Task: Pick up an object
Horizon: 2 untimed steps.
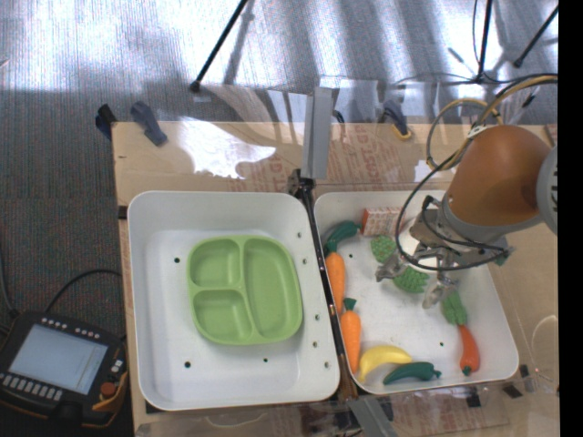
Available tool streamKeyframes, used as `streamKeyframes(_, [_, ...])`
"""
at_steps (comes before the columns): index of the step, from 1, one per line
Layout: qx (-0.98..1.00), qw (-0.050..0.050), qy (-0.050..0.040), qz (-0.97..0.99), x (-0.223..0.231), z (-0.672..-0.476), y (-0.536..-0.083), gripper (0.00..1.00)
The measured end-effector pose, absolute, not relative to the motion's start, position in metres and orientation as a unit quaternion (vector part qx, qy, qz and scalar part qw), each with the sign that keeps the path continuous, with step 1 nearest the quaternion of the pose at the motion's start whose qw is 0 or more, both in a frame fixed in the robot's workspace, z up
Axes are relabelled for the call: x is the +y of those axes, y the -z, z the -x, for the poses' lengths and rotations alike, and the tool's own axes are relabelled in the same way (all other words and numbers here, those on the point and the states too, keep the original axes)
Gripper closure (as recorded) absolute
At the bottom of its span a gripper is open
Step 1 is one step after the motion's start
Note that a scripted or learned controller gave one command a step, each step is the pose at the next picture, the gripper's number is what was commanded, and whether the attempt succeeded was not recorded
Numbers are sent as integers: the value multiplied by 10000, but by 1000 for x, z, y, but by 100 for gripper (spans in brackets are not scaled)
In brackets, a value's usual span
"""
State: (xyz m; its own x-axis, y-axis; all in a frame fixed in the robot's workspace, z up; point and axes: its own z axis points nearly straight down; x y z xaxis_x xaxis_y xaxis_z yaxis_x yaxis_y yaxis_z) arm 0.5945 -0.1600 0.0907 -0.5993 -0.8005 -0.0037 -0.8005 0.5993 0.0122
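Wooden bench [219, 148]; two white bins [146, 235] side by side

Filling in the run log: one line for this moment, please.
gripper: open, over right bin | above green veg | nothing held | green plate: left bin

Grey carpet [55, 153], sunlit stripes, tripod legs [223, 35]

- The plate [245, 289] lies in the left bin [146, 244].
- Two carrots [336, 279] lie by the right bin's [506, 335] left wall.
- The banana [383, 360] lies at the front, touching the pepper [412, 372].
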Motion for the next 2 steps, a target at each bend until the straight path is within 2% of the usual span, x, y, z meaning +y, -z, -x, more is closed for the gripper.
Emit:
streamKeyframes(1, [-8582, 1, 36, -5133, -133, -611, -84, 0])
streamKeyframes(2, [-8589, -2, 65, -5121, -131, -611, -90, 100])
